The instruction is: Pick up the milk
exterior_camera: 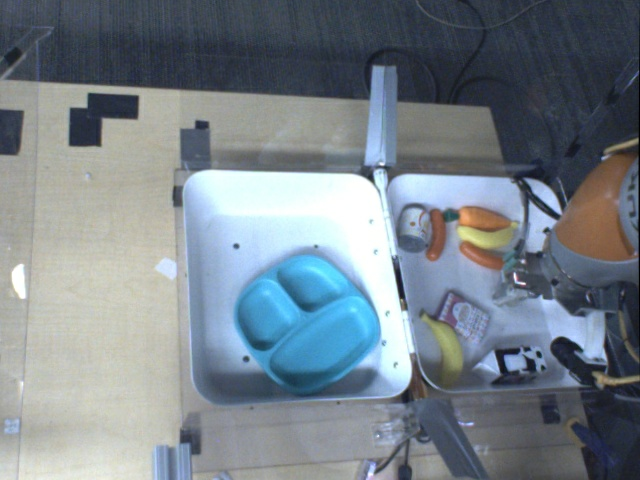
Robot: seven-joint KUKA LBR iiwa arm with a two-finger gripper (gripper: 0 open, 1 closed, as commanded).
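Observation:
The milk looks like the small black-and-white carton [520,362] lying near the front right corner of the right bin [452,190]. My gripper [516,279] hangs over the right side of that bin, behind the carton and apart from it. It sits just in front of an orange sausage-shaped toy [480,256]. Nothing shows between the gripper and the carton but bare bin floor.
The right bin also holds a pink box [463,316], a banana [446,344], a tin can [412,227], a red sausage [436,234], a carrot [486,216] and a yellow fruit [485,236]. A blue divided plate [308,321] lies in the left bin [210,268].

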